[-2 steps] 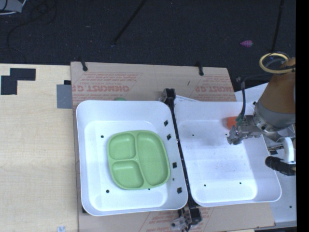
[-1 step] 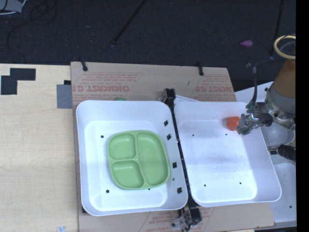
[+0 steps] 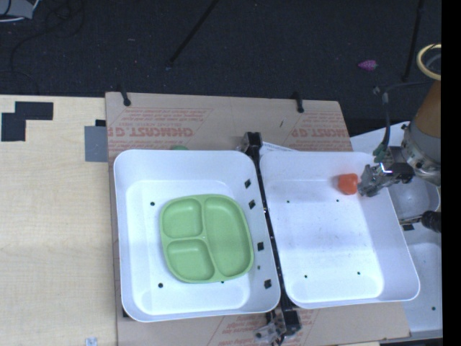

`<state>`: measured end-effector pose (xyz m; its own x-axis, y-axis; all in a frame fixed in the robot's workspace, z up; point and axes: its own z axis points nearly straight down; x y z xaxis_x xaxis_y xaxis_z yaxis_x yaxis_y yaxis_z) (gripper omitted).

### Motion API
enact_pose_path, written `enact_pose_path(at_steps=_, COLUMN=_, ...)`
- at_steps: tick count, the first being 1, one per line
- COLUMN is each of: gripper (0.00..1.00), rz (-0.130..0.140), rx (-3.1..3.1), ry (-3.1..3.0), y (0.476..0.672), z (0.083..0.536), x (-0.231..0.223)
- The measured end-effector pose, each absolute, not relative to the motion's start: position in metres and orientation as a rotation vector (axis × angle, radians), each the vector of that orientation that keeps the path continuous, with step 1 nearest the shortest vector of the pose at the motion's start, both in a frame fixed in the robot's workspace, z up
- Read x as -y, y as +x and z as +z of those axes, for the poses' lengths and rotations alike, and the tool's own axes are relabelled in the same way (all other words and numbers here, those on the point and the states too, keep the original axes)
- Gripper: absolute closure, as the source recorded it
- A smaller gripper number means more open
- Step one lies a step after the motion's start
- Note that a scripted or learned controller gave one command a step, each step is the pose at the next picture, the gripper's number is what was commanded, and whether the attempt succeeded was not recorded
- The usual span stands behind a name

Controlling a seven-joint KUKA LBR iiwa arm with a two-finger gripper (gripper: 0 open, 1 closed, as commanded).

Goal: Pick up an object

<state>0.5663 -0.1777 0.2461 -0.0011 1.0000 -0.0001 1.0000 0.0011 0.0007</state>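
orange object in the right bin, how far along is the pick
Done: the gripper has reached the right bin's far right edge, beside the orange object. In hand: nothing clearly; the object sits on the bin floor. Left: grasp and lift. The green divided plate lies in the left bin.

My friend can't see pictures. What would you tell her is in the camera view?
A robot gripper reaches in from the right, right beside a small orange object near the far right corner of the right white bin. The left white bin holds a green divided plate with three compartments. Both bins sit side by side on a cardboard sheet.
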Motion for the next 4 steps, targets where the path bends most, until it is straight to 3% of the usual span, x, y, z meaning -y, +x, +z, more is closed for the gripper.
enact_pose_path(at_steps=3, gripper=1.0, rz=-0.003, rx=-2.229, ry=2.22, y=0.568, z=0.242, x=0.009)
enact_pose_path(at_steps=4, gripper=1.0, rz=-0.001, rx=-2.228, ry=2.219, y=0.581, z=0.244, x=-0.044)
